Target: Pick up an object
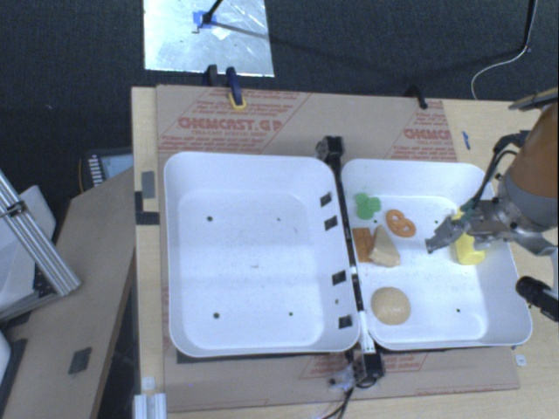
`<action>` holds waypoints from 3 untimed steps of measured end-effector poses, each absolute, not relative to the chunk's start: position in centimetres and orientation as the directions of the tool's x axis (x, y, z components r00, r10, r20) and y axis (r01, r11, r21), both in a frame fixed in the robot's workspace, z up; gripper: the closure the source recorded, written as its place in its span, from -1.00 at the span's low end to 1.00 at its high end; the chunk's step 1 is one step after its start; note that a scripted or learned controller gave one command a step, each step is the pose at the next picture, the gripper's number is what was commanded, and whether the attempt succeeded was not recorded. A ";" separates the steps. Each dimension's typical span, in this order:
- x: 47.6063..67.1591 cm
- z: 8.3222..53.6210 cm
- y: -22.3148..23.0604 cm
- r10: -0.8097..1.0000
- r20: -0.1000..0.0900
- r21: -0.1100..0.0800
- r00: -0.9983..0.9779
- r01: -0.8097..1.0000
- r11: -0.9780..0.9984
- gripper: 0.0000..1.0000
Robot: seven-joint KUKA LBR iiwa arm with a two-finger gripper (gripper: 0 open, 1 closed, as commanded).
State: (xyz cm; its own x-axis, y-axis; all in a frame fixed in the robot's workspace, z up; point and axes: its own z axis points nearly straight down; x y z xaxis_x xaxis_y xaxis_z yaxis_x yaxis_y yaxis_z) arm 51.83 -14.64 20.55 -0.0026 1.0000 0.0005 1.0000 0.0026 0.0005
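Your arm (531,177) is reaching in from the right, and your gripper (447,234) is hanging low over the right bin (502,321), near its right-hand side. I cannot tell whether the fingers are apart or together; they are reading as one dark, blurred shape from up here.

A yellow block (470,250) is lying just beside the gripper, on its right, partly tucked under the wrist; whether it is touching the gripper, I cannot say.

The rest of your targets are sitting in the left half of that bin. A green toy (367,205) is resting near the back corner by the divider. An orange pretzel-shaped piece (401,223) is lying just right of it, between the green toy and the gripper. A tan wedge (383,247) is leaning against a thin brown piece (362,242) by the divider. A round tan ball (390,305) is sitting nearer the front.

The left bin (188,234) is sitting alongside on the desk (105,234).
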 end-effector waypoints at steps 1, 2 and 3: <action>51.9 21.6 -14.6 1.000 0.000 0.003 -0.004 1.000 0.004 1.00; 48.5 25.0 -21.1 1.000 -0.005 0.005 0.006 1.000 -0.005 1.00; 48.9 37.1 -18.3 1.000 -0.005 0.017 -0.007 1.000 0.007 1.00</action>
State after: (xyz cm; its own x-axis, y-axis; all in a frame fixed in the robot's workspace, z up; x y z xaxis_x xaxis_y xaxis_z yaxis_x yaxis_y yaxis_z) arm 48.86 -18.32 37.12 -0.0074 1.0000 -0.0048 0.9998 0.0074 0.0166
